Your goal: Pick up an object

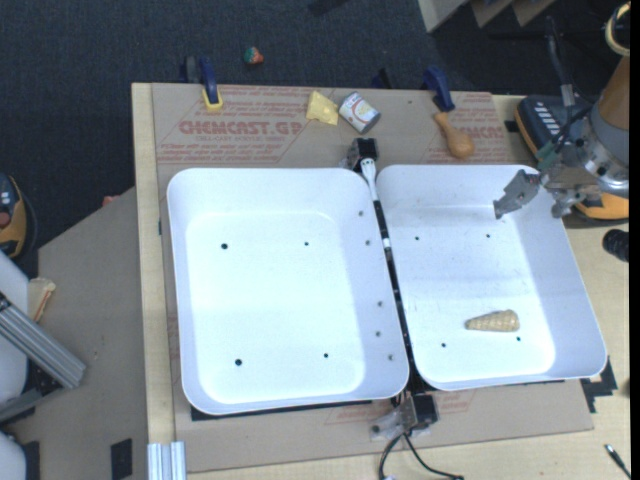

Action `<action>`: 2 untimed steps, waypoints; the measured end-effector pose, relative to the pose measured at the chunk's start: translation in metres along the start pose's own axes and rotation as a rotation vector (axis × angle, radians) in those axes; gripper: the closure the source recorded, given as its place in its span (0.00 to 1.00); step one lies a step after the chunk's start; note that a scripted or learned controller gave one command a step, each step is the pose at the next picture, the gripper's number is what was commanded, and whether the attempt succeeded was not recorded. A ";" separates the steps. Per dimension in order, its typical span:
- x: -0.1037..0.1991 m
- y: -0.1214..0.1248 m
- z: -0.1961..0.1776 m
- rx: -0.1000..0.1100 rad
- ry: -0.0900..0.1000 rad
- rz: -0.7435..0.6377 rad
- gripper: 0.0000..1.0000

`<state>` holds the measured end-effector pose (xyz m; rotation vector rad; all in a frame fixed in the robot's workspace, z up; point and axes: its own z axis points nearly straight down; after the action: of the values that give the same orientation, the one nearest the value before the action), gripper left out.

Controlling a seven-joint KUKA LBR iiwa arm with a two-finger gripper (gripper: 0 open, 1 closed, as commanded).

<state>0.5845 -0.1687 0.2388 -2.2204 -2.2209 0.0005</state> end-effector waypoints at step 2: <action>-0.037 -0.082 -0.306 -0.022 -0.009 0.003 0.00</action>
<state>0.5023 -0.2060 0.5449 -2.2387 -2.2333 -0.0137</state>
